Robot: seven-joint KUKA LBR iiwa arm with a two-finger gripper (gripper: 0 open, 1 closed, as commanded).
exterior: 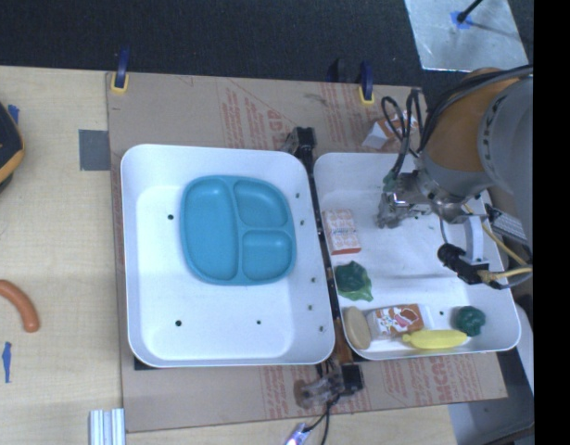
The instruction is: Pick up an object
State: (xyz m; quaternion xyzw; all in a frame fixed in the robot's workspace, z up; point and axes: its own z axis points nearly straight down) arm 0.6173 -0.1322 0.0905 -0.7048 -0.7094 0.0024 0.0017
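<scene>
1. Reaching in from the right, the grey arm (470,146) with its orange band hangs over the far part of the right bin (359,167), its gripper (393,207) low above the bin floor.
2. How wide that hand stands cannot be told: the tips are a small dark blur against the white, and no object is seen between them. It appears to touch none of the items.
3. Nearest to it is a small pink-and-white packet (341,230), lying by the bin's left wall, a little toward the near side from the gripper and apart from it.
4. Nearer along the same left wall lies a dark green leafy toy (353,281).
5. Along the near edge of the right bin sit, from left to right, a tan round piece (357,327), a red-and-white packet (397,320), a yellow banana-shaped toy (436,339) just beside that packet, and a dark green lump (469,320) near the near right corner.
6. Filling the middle of the left bin (150,276) is a blue divided plate (237,229), lying flat with three compartments.
7. Both bins rest side by side on a brown cardboard sheet (210,109) on the bench.
8. Out on the bare wood by the bench's left edge lies an orange sausage toy (18,305), well apart from the bins.
</scene>
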